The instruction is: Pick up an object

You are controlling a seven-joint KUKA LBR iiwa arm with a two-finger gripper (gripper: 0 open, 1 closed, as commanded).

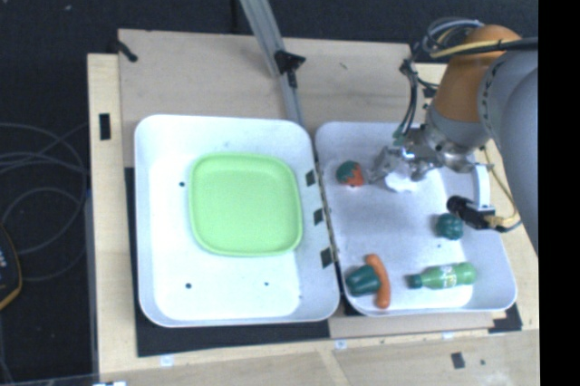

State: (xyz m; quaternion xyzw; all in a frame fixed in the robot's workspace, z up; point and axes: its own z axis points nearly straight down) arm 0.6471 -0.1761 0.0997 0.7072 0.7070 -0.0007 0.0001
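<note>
In the right bin (494,284), my gripper (399,165) hangs low over the upper middle, just right of a small green and red object (349,173). A white patch (404,183) lies directly under the gripper; whether it is an object I cannot tell. A teal object (449,226) sits by the right wall. Near the front wall lies a green bottle (441,276) on its side. At the front left, an orange carrot-like piece (381,283) lies against a green piece (362,281).
The left bin (163,284) holds a light green square plate (245,203). A grey metal strut (258,8) slants down from the top to the gap between the bins. The arm (471,85) enters from the right over the right bin's far corner.
</note>
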